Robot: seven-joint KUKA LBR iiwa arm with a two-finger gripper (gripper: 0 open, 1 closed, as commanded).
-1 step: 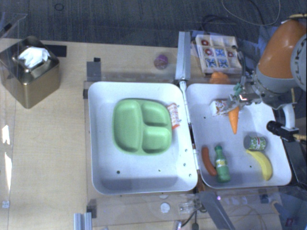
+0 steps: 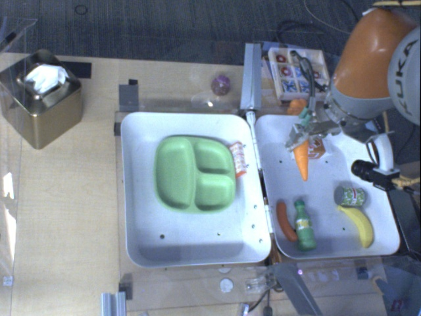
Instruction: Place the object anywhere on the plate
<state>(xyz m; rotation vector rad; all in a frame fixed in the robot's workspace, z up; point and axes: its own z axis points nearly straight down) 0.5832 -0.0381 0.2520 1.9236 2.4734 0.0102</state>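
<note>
Item: gripper (image 2: 304,131), hovering over the right bin (image 2: 388,242) at its upper part, a carrot (image 2: 301,161) hanging point-down between its fingers, which are closing on the carrot's top; the lift stage appears to be in hand. The green plate (image 2: 195,173) is lying in the left bin (image 2: 141,236), well apart. Next move is calling for a carry leftward across the divider, then a lowering. Also lying in the right bin: sausage (image 2: 285,220), green bottle (image 2: 303,225), can (image 2: 350,195), banana (image 2: 359,224). A brass box (image 2: 43,107) is standing on the wooden bench (image 2: 59,229).
</note>
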